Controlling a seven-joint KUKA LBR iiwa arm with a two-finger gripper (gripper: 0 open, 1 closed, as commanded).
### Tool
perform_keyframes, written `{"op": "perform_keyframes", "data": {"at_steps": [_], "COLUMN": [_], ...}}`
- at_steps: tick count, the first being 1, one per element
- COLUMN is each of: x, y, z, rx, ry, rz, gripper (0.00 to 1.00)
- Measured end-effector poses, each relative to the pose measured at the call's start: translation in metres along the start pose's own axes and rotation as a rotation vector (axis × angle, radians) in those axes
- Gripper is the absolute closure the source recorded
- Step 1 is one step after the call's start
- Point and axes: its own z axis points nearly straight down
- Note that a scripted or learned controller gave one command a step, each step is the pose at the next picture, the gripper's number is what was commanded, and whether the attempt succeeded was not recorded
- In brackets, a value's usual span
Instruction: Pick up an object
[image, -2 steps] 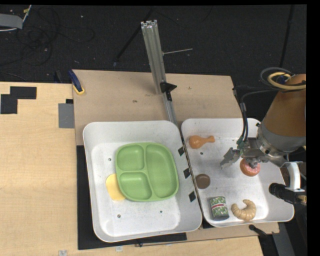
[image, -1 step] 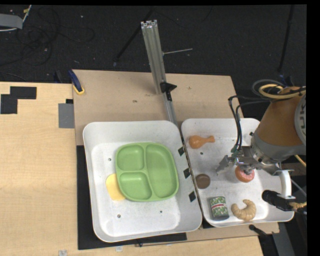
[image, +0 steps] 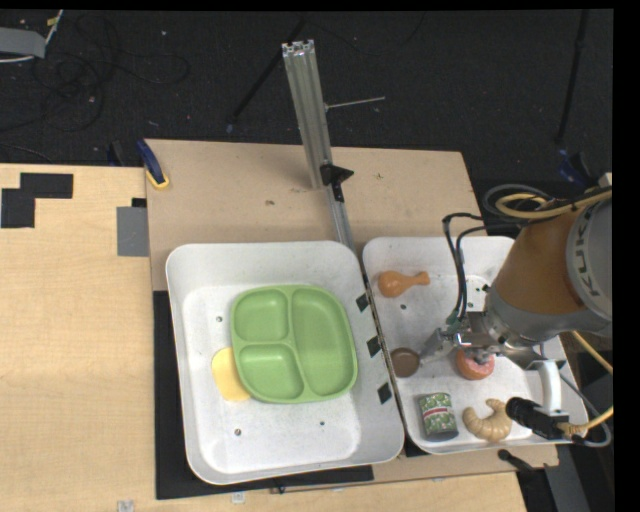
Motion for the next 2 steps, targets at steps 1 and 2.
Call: {"op": "perform_keyframes", "data": {"at_steps": [1,2], "x": [-0.002,-0.008], "y": [0.001,0.006], "z": [-0.012,-0.057], "rx": [-0.003,-0.01], "ry": [-0.001,-0.003], "rz": [0.005,0.002], "gripper": [1.0,1.0]}}
